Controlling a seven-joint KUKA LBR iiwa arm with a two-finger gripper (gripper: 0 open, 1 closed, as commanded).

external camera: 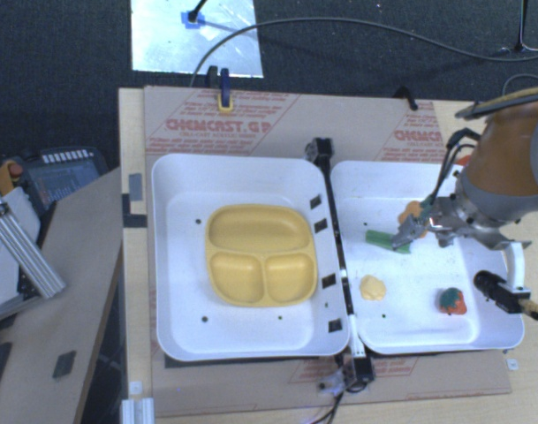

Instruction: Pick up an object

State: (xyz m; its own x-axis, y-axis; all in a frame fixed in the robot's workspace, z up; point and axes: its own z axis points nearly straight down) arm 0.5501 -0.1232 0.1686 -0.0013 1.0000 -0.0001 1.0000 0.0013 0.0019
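Start at the left, where you see the corner of a side table (70,246) carrying an aluminium rail (21,246), with a handheld pendant (61,170) beyond it. Next comes the bench (132,325), covered by a brown printed board (277,117). At the far edge of that board a yellow and blue clamp (223,91) grips it, and on the dark floor farther back lies a shiny metal sheet (193,25).

Moving right, you reach the left bin (176,263), which holds a yellow divided tray (261,254) lying flat near its middle, one long compartment on the far side and two smaller ones on the near side. A black divider strip (332,254) runs between this bin and the right bin (419,329).

In the right bin you find a pale yellow lump (372,287) near its left side, a green stick-shaped piece (385,239) farther back, an orange object (413,210) just beyond that, and a green and red item (452,300) toward the near right.

The arm (511,162) reaches in from the right, and its gripper (410,230) sits low over the right end of the green piece, just beside the orange object. You cannot tell from here whether its fingers are spread or closed, nor whether anything is caught between them.
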